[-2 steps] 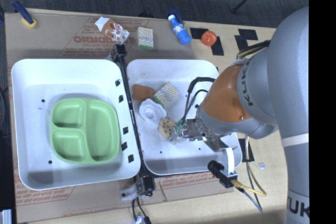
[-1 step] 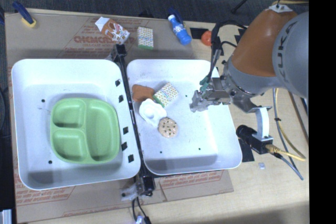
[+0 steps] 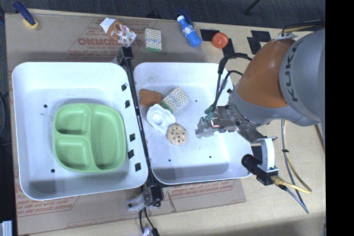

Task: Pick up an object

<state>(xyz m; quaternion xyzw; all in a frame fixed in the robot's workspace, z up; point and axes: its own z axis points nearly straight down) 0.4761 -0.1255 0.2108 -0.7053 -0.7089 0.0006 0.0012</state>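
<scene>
Round cookie, no long axis

A single fixed camera hangs above my bench and looks down at a slant, far enough off to take in both white bins at once: the left bin and the right bin lie side by side across the middle. The bench's far edge runs along the top, dark floor beyond it. My arm enters from the right side
</scene>
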